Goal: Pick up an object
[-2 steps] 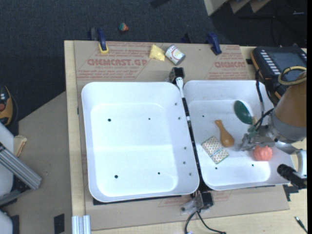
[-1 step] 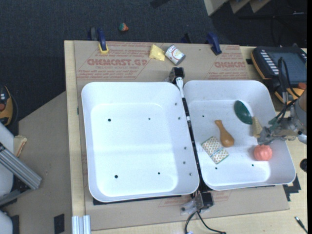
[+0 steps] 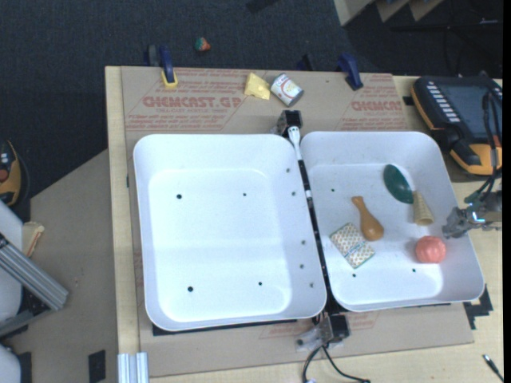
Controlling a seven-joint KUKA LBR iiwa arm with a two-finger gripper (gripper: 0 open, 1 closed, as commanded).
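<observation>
The tabletop [image 3: 239, 98], a brown printed board, carried two shallow white bins side by side, their inner rims touching along a dark seam down the middle. The left bin [image 3: 160, 166] was the roomier stretch, its floor bare from wall to wall. The right bin [image 3: 383, 146] held all the loose pieces, gathered in its middle and right half, which left open floor along its far wall and its near left corner.

The gripper [image 3: 461, 220] sat at the right bin's right rim, just above the rim line; it was too small and blurred to tell whether the jaws were apart or together, and nothing could be seen between them.

Inside the right bin, a dark green spoon-like object [image 3: 398, 182] with a tan handle lay nearest the far right side. A wooden spoon [image 3: 367, 219] lay near the centre, just beside a checkered block [image 3: 352, 245] toward the near-left. A pink ball [image 3: 430, 250] rested close to the right wall, near the gripper but apart from it.

On the board beyond the bins lay a yellow piece [image 3: 257, 87] and a small white box [image 3: 287, 89], near each other.
</observation>
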